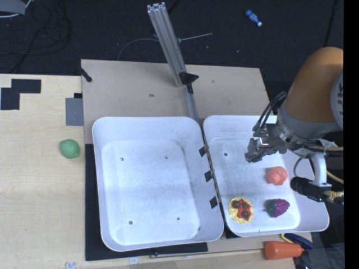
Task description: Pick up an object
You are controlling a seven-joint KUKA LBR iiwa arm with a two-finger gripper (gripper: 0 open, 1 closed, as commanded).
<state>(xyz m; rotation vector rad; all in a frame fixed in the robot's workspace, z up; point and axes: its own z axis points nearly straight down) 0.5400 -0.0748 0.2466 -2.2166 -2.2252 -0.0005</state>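
The gripper (256, 152) hangs over the right bin (231, 132), its fingers apparently empty; whether they are spread or pressed together, I cannot tell. Just beside it lies a pink object (276, 175). Nearer the front rim sit purple grapes (277, 207) and a yellow piece (241, 210).

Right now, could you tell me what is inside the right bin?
The right bin holds a pink piece, purple grapes and a small pizza. The arm covers its far right corner.
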